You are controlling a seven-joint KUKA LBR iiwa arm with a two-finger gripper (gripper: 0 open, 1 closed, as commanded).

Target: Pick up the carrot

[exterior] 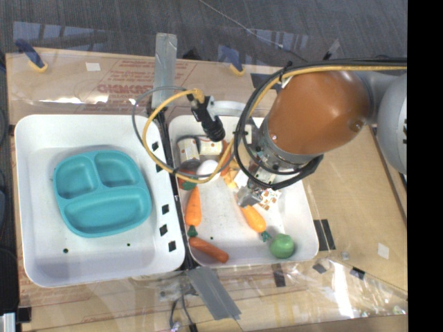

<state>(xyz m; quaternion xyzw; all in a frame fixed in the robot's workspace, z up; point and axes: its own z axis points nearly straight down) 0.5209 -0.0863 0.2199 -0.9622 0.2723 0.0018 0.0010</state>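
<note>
Two orange carrots lie in the right bin (304, 206). One carrot (193, 208) lies lengthwise by the bin's left wall, with its green top towards the front. The other carrot (254, 218) lies slanted nearer the middle, its green end pointing at a green round fruit (282, 245). My gripper (248, 195) hangs under the orange wrist band (315, 113), right above the upper end of the middle carrot. The wrist hides much of the bin's back half.
A darker red-orange vegetable (209, 250) lies at the right bin's front left. A white egg-like item (207, 167) and a small can (188, 151) sit at its back left, under yellow and black cables (166, 109). The left bin (34, 206) holds a teal divided plate (102, 191).
</note>
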